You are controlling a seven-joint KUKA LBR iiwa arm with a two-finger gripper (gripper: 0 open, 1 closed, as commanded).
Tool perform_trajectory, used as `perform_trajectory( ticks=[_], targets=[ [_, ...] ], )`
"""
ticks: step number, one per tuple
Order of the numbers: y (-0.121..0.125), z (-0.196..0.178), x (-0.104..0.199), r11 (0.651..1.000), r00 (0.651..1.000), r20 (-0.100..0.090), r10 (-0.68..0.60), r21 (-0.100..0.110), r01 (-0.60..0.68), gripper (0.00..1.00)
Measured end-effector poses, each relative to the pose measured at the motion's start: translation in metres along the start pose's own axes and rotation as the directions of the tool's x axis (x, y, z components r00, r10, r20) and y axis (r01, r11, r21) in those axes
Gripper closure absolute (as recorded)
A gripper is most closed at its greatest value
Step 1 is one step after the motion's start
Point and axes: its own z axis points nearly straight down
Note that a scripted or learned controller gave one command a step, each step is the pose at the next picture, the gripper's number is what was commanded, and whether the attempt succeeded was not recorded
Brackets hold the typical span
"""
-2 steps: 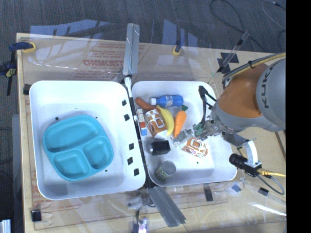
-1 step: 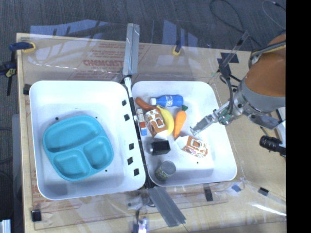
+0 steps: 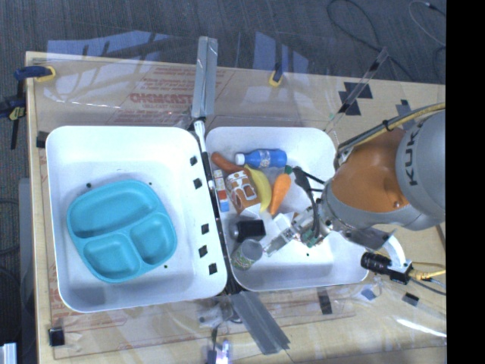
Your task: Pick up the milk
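Nearest to me in the right bin a small can stands by the front left corner, with a black block just behind it. Beside those, toward the middle of the bin floor, is the gripper, low over bare white plastic with nothing visibly in it. From this angle I cannot tell whether the jaws are spread or closed. The arm comes in over the right wall. Farther back is what I take to be the milk, a small brown-and-white carton lying close to the left wall. A banana presses against its right side and a carrot lies just beyond that. Behind them, near the back wall, a blue-labelled bottle lies on its side. The left bin holds a blue divided tray, and both bins sit on the counter. I expect the carton to be light and fairly stiff, with smooth printed faces that could slip, and squeezing hard might dent it. The banana crowds one side and the wall the other, so I would take hold across its two free faces, front to back, near the middle of its length, and come straight down so as not to shove the neighbours.
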Motion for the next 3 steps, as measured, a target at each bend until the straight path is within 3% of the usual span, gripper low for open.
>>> perform_trajectory(
  ticks=[1, 2, 3],
  targets=[
    [-0.001, 0.014, -0.011, 1.0, 1.0, 0.01, 0.01, -0.012, -0.009, 0.0],
    [0.009, 0.014, 0.007, 0.99, 0.99, 0.022, 0.142, -0.014, -0.142, 0.0],
    [0.002, 0.013, -0.011, 0.943, 0.943, 0.009, 0.332, -0.023, -0.332, 0.0]
  ],
)
